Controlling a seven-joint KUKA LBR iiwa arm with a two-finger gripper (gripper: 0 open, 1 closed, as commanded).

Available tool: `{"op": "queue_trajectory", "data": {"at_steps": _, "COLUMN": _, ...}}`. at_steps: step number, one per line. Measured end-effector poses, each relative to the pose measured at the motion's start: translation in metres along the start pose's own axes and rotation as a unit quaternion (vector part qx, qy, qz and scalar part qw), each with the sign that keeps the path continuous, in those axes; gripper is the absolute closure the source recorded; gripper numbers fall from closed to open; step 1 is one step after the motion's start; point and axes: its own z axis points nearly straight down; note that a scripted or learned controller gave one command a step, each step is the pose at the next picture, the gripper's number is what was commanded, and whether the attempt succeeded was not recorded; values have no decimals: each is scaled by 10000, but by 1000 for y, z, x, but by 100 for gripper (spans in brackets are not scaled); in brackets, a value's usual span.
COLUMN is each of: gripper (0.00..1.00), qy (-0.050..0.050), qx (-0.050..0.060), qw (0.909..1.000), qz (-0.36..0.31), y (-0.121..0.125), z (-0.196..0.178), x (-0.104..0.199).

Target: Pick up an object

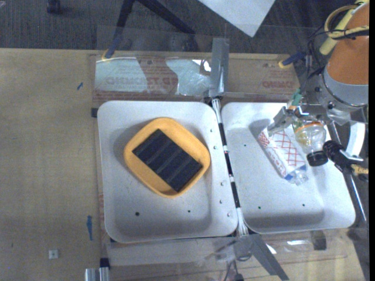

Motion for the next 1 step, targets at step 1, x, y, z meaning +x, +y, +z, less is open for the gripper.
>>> {"op": "queue_trajectory", "data": {"at_steps": 1, "gripper": 0, "qy": -6, "qx": -14, "qw": 9999, "qz": -159, "y": 65, "z": 112, "x": -27}}
